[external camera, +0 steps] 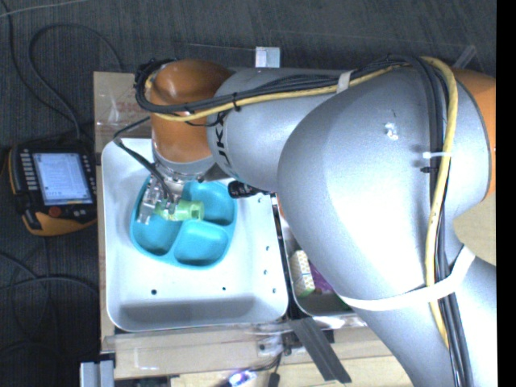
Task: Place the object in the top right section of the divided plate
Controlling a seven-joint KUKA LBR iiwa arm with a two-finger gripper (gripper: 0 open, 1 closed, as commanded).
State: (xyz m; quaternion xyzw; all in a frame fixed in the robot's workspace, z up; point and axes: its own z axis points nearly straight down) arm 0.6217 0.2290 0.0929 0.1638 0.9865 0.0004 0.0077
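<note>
STATE: tool point(158, 202) over blue divided plate point(185, 226) in left bin point(193, 309) | GRIP: undeterminable | OBJECT: pale green object point(187, 211) at tool tip, above plate centre | RISK: release on divider ridge; object may roll into wrong section

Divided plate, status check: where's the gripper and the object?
Gripper low over blue divided plate in left bin. Pale green object at fingertips; grasp unclear. Arm covers right bin.

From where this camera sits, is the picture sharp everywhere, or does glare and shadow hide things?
Camera view: bright sheen on the big grey arm, which looms close and blocks much of the right bin; the left bin is evenly lit with a soft shadow along its near wall; the end effector over the blue divided plate looks slightly soft.
</note>
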